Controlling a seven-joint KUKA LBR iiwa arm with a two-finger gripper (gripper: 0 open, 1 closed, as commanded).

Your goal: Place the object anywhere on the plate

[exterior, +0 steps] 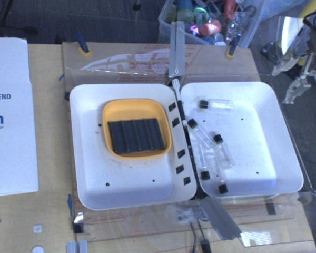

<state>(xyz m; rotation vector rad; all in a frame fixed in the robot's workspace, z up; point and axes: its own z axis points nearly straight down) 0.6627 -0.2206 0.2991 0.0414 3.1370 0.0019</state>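
Readable writing: "S END" on the white cardboard box (8,115) at the bench's left edge. Yellow rounded-square plate (109,115) sits mid left white bin (84,183), with a dark ribbed rectangular block (136,135) on it. Clear plastic vials with black caps (213,149) lie scattered in the right white bin (263,162). My gripper (297,86) hangs off the right bin's far right corner; can't tell how my jaws stand.

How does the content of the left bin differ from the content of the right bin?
The left bin holds one yellow plate carrying a dark ribbed block; the right bin holds several clear vials with black caps. The plate sits centred; the vials lie scattered, mostly toward the divider. Both bins are shallow and white.
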